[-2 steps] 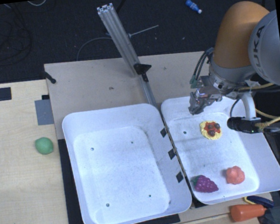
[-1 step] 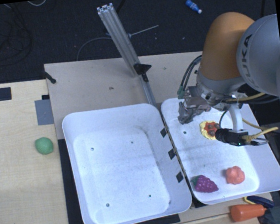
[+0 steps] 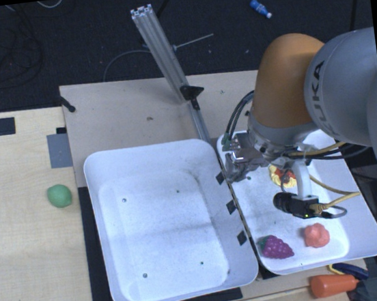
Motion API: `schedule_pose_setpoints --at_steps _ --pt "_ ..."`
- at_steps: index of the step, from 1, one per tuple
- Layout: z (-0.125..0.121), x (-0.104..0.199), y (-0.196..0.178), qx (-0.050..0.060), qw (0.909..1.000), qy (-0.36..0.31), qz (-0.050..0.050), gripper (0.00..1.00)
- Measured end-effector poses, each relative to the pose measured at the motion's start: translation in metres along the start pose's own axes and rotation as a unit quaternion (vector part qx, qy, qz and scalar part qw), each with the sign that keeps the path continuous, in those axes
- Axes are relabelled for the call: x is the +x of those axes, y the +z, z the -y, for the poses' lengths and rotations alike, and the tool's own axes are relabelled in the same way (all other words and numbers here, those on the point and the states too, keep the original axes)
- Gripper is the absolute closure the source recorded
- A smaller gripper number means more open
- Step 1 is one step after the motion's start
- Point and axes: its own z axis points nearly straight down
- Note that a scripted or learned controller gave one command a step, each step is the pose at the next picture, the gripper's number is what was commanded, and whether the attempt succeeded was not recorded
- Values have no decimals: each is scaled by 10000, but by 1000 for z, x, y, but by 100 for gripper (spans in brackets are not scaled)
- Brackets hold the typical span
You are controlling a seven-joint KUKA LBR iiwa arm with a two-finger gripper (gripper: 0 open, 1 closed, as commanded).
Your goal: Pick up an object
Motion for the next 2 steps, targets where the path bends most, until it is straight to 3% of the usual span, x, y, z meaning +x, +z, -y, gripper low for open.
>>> schedule_pose_setpoints --at_steps 1,2 --pt "26 52 1 2 10000 -4 -1 100" --pt "32 75 1 1 10000 10 4 100"
